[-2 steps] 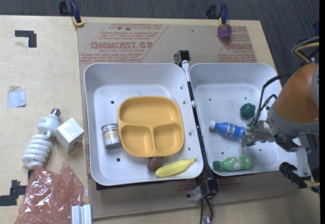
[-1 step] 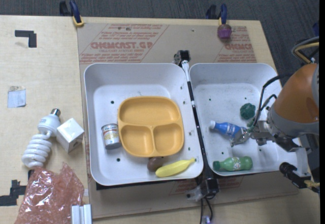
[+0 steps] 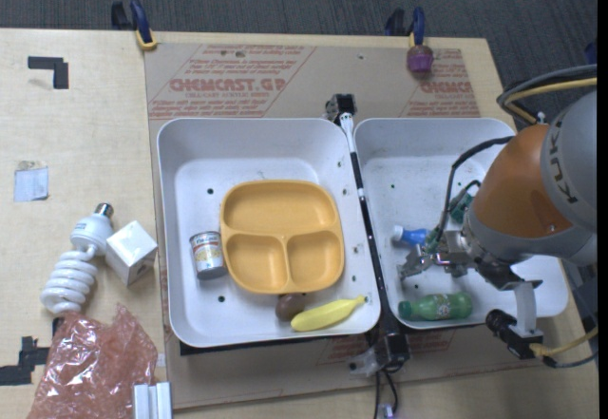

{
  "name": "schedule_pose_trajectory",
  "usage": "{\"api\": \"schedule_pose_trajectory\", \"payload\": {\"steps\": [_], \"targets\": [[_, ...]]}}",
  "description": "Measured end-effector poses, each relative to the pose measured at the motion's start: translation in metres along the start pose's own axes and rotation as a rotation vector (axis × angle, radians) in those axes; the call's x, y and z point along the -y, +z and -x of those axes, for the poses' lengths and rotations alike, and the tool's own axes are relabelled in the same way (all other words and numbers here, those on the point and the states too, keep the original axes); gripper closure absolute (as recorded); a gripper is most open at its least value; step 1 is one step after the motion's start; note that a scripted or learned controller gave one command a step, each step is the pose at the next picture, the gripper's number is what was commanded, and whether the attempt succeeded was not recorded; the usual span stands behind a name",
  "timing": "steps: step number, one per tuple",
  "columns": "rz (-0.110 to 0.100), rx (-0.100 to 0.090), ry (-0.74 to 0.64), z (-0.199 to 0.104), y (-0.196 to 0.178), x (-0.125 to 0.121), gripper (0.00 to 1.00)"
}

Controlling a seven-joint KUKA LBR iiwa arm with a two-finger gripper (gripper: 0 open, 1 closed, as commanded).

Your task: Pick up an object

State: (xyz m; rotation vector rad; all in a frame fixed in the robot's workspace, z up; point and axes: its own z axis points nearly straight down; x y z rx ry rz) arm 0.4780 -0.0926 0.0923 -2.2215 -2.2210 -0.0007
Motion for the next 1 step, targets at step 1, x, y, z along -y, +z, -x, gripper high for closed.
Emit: {"api": "schedule_pose_trajectory", "payload": {"steps": [1], "targets": [[0.003, 0.001, 0.001, 0.0005, -0.0098, -0.0014, 1.00]]}}
